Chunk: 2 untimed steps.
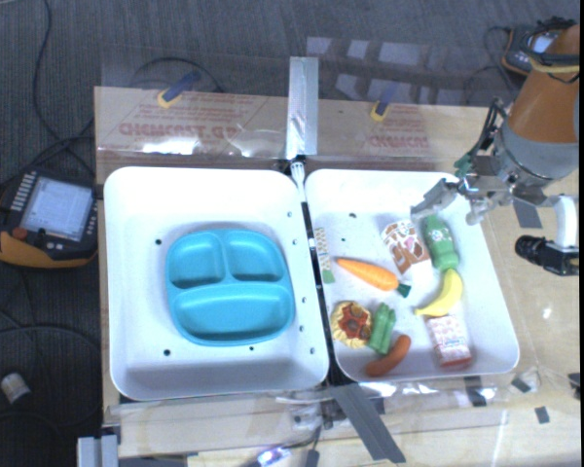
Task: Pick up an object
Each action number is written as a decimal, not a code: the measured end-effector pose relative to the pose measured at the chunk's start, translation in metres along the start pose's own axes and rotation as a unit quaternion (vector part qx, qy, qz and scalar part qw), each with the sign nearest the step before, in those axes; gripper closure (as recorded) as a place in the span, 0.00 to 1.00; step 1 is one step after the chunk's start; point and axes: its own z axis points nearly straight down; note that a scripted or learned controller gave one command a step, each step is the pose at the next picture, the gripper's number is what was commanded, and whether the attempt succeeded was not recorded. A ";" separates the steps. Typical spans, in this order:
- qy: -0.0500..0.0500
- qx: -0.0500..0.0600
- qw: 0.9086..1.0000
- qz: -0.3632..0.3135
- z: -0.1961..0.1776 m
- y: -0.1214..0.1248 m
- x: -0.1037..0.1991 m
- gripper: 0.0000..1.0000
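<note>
My gripper [455, 205] hovers over the far right corner of the right bin [370, 195], open with nothing between its fingers. Just below it stands a green bottle [441, 244], and a brown and white snack packet [405, 245] lies to the bottle's left. Further in lie an orange carrot [368, 273], a yellow banana [444, 296], a red and white carton [450, 341], a red sausage [389, 355], a green piece [382, 327] and a round pizza-like toy [349, 321].
The left bin [136, 202] holds a blue divided plate [231, 285]. A handheld control pendant [45, 217] lies on the floor to the left. Cardboard [214, 125] lines the bench behind the bins.
</note>
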 end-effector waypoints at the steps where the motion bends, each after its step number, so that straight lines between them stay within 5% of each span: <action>1: 0.000 0.002 1.000 -0.006 0.118 -0.052 0.070 0.00; 2: 0.002 0.003 1.000 -0.006 0.110 -0.052 0.071 1.00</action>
